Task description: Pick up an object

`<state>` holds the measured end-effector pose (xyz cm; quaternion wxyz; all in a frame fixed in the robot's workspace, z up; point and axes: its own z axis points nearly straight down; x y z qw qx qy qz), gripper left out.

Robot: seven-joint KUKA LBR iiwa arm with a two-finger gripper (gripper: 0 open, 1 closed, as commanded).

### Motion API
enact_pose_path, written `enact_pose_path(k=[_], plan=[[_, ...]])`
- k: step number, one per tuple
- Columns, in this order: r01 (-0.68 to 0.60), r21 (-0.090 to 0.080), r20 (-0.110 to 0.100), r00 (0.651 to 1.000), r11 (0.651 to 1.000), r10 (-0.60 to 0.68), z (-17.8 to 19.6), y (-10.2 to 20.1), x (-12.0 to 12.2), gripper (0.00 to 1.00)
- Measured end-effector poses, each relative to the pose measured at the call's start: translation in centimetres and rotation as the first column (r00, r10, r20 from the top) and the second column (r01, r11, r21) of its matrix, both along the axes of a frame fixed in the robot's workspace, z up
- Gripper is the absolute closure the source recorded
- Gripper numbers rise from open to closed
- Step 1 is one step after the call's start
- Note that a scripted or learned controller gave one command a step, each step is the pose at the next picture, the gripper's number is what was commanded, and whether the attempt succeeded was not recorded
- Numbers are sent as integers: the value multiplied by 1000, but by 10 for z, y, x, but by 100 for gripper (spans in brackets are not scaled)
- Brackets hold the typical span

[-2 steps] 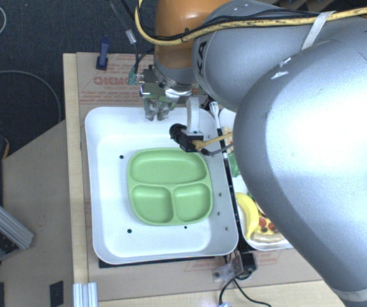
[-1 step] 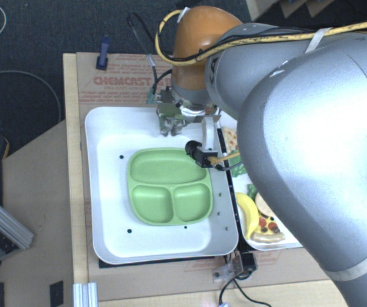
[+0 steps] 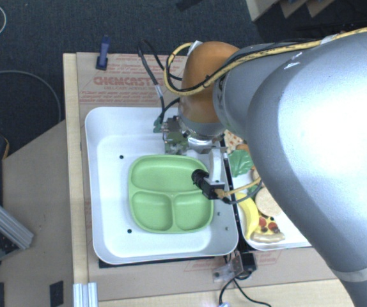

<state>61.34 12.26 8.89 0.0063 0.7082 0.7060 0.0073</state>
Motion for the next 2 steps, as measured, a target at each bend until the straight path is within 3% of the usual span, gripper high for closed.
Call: enact_pose_path(k=[1,2], plan=[[-5,-1,-13,1000,1000,5,-4,3,55,100],[-8,1,-28,1000,1000,8,100,35,-82,100]])
